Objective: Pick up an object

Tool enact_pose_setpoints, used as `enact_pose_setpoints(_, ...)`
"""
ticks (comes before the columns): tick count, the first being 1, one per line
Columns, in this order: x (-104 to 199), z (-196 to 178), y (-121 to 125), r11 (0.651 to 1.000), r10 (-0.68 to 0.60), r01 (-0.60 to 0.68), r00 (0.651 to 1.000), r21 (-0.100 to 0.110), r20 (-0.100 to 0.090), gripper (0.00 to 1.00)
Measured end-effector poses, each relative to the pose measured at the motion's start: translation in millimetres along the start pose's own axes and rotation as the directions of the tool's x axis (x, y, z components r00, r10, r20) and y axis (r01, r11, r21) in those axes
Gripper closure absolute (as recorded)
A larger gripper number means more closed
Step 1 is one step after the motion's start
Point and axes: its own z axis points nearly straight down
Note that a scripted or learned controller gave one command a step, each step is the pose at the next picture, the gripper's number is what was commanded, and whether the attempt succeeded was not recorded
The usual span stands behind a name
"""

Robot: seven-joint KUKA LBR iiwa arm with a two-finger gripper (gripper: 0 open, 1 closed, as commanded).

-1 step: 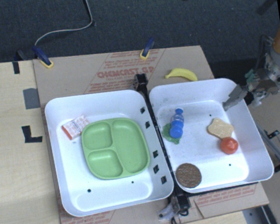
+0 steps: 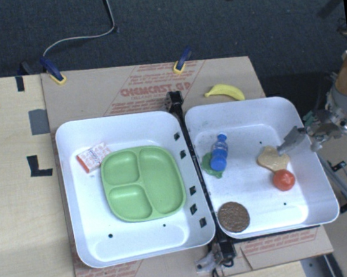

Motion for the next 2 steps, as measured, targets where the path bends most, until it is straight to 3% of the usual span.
enact_pose_setpoints(1, 21.8, 121.5, -30.7, 1.000, -0.001, 0.001, 1.000, -0.005, 0.000, 0.00)
enact_pose_setpoints(2, 22.2, 112.2, -30.5, 1.000, -0.001, 0.001, 1.000, -0.005, -0.001, 1.00)
